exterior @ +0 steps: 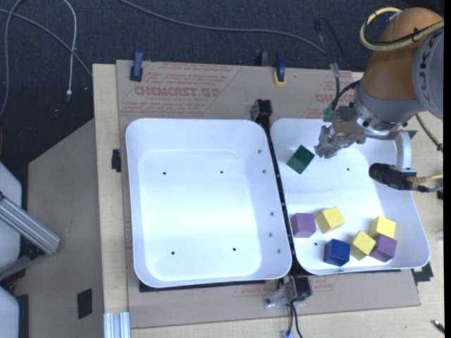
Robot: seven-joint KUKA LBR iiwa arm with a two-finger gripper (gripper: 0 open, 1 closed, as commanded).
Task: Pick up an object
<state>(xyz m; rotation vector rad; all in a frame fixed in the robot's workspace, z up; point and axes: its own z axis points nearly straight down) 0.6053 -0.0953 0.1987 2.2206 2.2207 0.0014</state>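
From the camera view we see the grey arm with its orange band reaching in from the right, its hand (330,145) low over the far part of the right shallow white bin (416,220); we cannot tell how the hand is set. Just beside it, toward the divider between the bins, sits a small dark green cube (301,159), turned so one corner points toward the near edge; being a cube it has no real long axis, only that diagonal stance. We cannot tell whether the hand touches it. Along the near edge of the same bin lie two purple cubes (304,224), three yellow cubes (330,219) and a blue cube (337,251), clustered toward the near right corner. The left shallow white bin (141,210) lies alongside. We judge the step to be the approach to the green cube; next, we would centre the hand over it and align to its flat faces.
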